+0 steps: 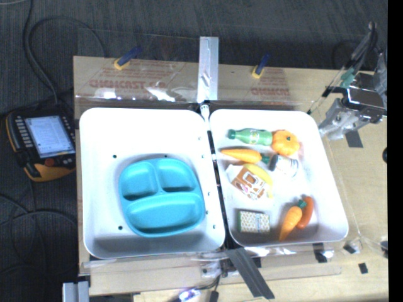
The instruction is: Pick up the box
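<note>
Robotics lab: teach pendant [43, 141] on dark carpet, cabled bench [359, 225], white bins [94, 187].

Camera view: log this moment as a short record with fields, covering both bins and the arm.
left bin: holds a blue divided plate
right bin: green bottle, orange fruit, yellow banana, orange-and-white box, small patterned box, two carrots
arm: at the right edge, outside and above the bins' far right corner
task state: neither box is lifted
</note>
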You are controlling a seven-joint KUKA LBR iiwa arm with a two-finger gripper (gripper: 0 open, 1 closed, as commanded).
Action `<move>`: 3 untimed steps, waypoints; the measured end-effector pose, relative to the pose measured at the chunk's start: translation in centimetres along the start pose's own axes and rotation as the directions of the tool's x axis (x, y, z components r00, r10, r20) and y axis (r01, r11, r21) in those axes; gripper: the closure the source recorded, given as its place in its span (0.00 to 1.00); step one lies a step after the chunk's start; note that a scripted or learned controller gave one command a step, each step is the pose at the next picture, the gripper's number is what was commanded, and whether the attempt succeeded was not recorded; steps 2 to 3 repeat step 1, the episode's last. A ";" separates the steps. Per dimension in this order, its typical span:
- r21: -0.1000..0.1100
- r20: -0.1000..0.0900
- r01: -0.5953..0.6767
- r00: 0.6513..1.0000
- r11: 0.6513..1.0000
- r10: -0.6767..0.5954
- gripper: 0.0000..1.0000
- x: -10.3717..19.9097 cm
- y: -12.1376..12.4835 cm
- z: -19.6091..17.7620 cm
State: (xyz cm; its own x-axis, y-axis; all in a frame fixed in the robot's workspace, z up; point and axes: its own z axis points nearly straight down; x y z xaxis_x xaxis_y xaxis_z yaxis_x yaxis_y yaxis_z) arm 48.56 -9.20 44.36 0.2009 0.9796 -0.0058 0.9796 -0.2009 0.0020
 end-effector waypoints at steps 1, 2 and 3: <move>-0.001 0.003 0.000 1.000 1.000 0.000 1.00 0.0 0.1 -0.9; -0.001 0.003 0.000 1.000 1.000 0.000 1.00 0.0 0.1 -0.9; -0.001 0.003 0.000 1.000 1.000 0.000 1.00 0.0 0.1 -0.9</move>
